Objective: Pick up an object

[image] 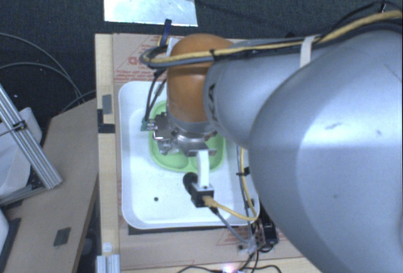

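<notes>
Camera view: arm down in the left bin over a green object, nothing lifted yet.

From where I stand, the grey arm (302,114) reaches across the counter (107,139) and its orange band (189,86) sits right above the white bin (135,202). The tool (186,139) is low over a green, flat-looking object (157,152), hiding most of it. Whether the tool is spread or pinched on it, I cannot tell. By my reckoning the approach is made; grasp and lift remain.

Green object (158,151), white bin (135,139), orange-banded arm (189,86)
</notes>
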